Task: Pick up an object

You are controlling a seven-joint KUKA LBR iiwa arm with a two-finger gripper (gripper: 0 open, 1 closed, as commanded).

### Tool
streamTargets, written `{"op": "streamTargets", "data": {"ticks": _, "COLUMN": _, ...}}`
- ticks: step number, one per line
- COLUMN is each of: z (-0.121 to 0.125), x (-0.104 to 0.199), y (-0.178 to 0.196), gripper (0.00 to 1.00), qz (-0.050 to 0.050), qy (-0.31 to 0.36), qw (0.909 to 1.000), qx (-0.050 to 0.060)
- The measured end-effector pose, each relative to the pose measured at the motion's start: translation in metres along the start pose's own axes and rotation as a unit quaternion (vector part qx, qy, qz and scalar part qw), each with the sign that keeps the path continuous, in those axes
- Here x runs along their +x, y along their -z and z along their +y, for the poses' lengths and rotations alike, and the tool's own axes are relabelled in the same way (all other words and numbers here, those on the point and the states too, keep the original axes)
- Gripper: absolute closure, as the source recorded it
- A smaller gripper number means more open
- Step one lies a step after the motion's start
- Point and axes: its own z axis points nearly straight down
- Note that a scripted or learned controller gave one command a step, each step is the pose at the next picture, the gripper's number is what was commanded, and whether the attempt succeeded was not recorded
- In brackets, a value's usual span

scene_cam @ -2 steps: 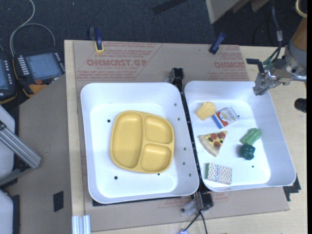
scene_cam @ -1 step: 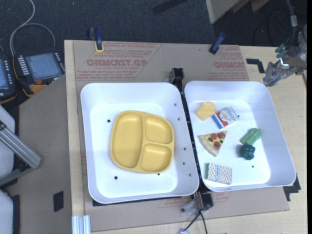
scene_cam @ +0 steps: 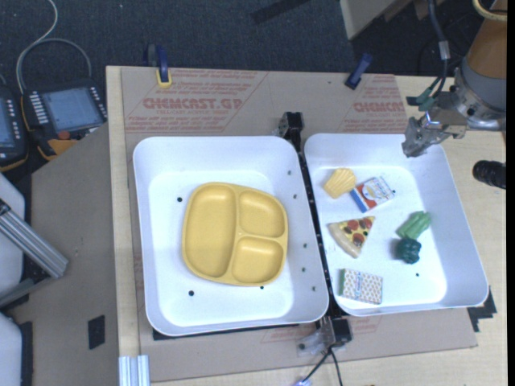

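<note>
The gripper (scene_cam: 416,141) hangs over the far right rim of the right bin (scene_cam: 463,240); finger state cannot be determined. No object is grasped. The candidate objects, including the pizza slice (scene_cam: 352,234) and broccoli (scene_cam: 410,236), lie in that bin. Descent, grasp and lift remain.

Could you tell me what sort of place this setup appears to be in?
Probably a robotics lab bench: two white bins clamped to a board, a robot gripper above toy food such as a pizza slice, and a teach pendant alongside.
</note>
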Motion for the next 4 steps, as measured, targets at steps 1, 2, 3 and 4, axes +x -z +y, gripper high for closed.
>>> {"op": "streamTargets", "data": {"ticks": 1, "z": -0.021, "x": 0.045, "y": -0.015, "gripper": 1.0, "qz": 0.0, "qy": 0.0, "qw": 1.0, "qx": 0.0}}
{"op": "streamTargets", "data": {"ticks": 2, "z": -0.038, "x": 0.097, "y": -0.032, "gripper": 1.0, "qz": 0.0, "qy": 0.0, "qw": 1.0, "qx": 0.0}}
{"op": "streamTargets", "data": {"ticks": 3, "z": -0.043, "x": 0.151, "y": -0.036, "gripper": 1.0, "qz": 0.0, "qy": 0.0, "qw": 1.0, "qx": 0.0}}
{"op": "streamTargets", "data": {"ticks": 4, "z": -0.07, "x": 0.209, "y": -0.04, "gripper": 1.0, "qz": 0.0, "qy": 0.001, "qw": 1.0, "qx": 0.001}}
